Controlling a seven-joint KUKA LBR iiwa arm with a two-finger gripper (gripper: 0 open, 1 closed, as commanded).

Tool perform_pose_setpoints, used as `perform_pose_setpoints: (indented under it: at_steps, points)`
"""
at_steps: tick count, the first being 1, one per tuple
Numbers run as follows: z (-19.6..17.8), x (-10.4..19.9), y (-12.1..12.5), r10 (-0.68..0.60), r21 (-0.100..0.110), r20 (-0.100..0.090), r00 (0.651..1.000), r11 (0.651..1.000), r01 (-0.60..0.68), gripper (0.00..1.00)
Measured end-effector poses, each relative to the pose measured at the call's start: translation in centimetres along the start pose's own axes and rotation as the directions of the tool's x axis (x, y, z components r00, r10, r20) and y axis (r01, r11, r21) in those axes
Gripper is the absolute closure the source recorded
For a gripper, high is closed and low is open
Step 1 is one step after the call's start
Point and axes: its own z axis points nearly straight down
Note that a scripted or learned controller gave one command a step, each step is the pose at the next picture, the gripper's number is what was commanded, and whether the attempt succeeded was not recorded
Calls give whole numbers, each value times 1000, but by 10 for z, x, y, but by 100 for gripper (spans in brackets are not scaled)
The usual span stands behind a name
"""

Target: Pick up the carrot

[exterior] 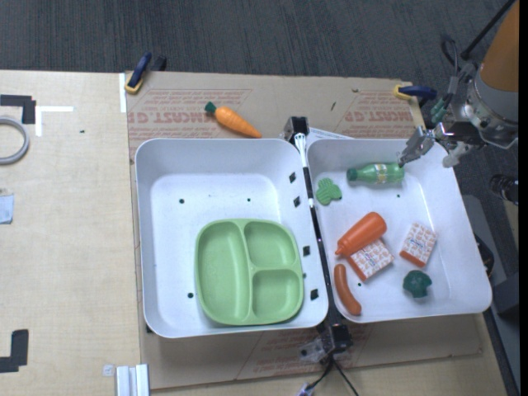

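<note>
The carrot [233, 120], orange with a green top, lies on the brown cardboard behind the left bin [161, 221], outside both bins. My gripper [433, 151] hangs over the back right corner of the right bin [462, 221], far to the right of the carrot. Its fingers are spread open with nothing between them. One fingertip [413, 150] is just above the right end of a green bottle [375, 174].
A green divided plate [248, 270] sits in the left bin. The right bin holds the green bottle, a green leafy piece [328, 191], an orange bottle [360, 232], two cracker packs [370, 260], a sausage [346, 289] and a broccoli [417, 283]. Clamps hold the cardboard's back corners.
</note>
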Motion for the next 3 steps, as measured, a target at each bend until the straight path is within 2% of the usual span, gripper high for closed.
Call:
perform_pose_setpoints:
  at_steps: [1, 2, 3]
  points:
    - [173, 30, 9, -369, -1, 0, 930, 930, 369, 0]
    - [66, 51, 47, -587, -2, 2, 810, 810, 587, 0]
    - [-21, 3, 59, -676, -2, 3, 737, 737, 676, 0]
